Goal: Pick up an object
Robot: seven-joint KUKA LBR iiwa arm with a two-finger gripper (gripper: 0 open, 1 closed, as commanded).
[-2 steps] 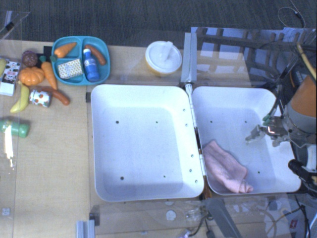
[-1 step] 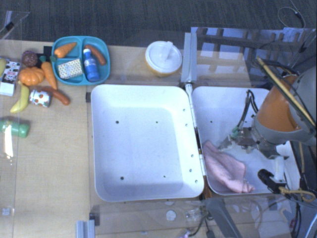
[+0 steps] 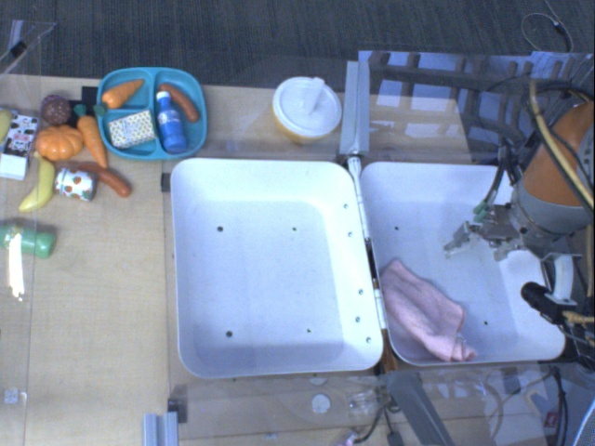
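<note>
1. We see the pincer (image 3: 469, 235) poised above the right bin (image 3: 409, 179), its fingers spread and gripping nothing.
2. The pink cloth (image 3: 423, 312) lies crumpled below-left of the pincer, apart from it, in easy reach as the likely target.

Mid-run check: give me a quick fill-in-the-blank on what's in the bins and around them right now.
1. The pink cloth lies in the ____ bin.
2. The gripper hangs over the same bin as the ____.
3. The blue bottle lies in the blue divided ____.
4. The yellow cup has a ____ lid.

Missing words: right; cloth; plate; white
</note>
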